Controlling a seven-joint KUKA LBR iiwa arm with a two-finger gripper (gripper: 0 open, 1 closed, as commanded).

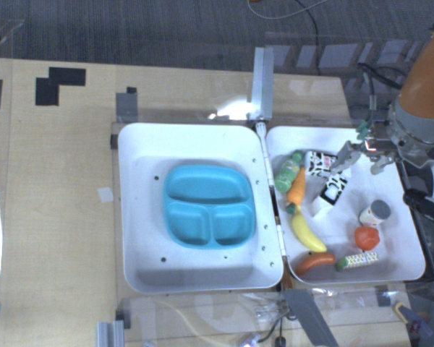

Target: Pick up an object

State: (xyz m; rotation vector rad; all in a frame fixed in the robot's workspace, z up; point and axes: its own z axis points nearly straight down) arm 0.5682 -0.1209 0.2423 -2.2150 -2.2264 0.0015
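Note:
My gripper [364,159] hangs over the back of the right bin [412,266], its two fingers spread open with nothing between them. One fingertip [345,157] is just above a black-and-white box [318,163] and a white bottle with a black label [331,190]. Along the bin's left side lie a green item [288,168], an orange carrot [296,186], a yellow banana [307,233] and a red-brown sausage [315,264]. A red tomato [367,237], a small grey-topped cup [376,212] and a small green-and-white piece [358,260] lie on the right.
The left bin [141,157] holds a blue divided plate [208,204]. A metal post [263,82] stands at the back between the bins. The arm's orange band [427,85] and cables crowd the right edge.

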